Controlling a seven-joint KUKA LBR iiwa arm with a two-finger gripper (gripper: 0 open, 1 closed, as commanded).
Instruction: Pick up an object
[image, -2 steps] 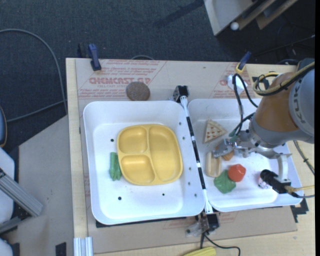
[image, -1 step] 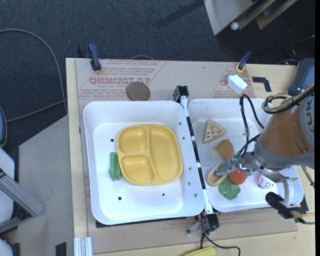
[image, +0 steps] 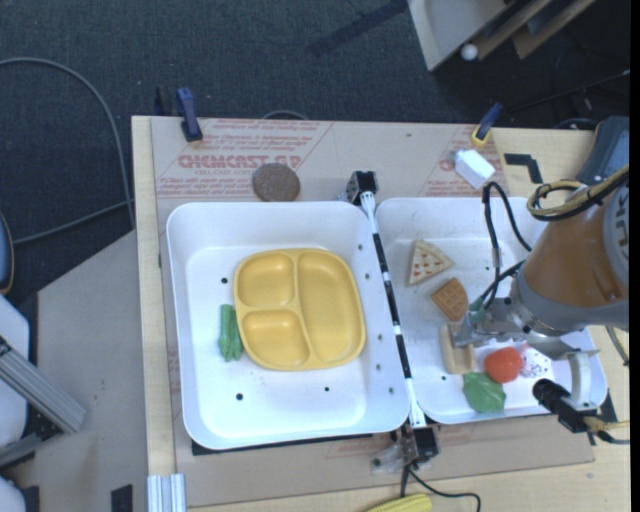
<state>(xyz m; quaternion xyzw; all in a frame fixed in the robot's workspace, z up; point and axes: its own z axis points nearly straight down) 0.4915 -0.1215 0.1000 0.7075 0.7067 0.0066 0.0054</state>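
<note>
The right bin (image: 430, 225) holds a pizza slice (image: 427, 263), a brown waffle-like cracker (image: 450, 298), a pale tan block (image: 457, 356), a red tomato (image: 505, 364) and a green leafy piece (image: 484, 393). My gripper (image: 470, 332) reaches in from the right and sits low over the tan block's upper end, just below the cracker. The arm's orange band (image: 570, 265) rises behind it and hides part of the bin's right side.
In the left bin (image: 200, 400) lies a yellow divided plate (image: 298, 306), with a green pea pod (image: 230, 332) beside its left edge. A brown disc (image: 275, 183) rests on the bench behind the bins. Cables run along the arm.
</note>
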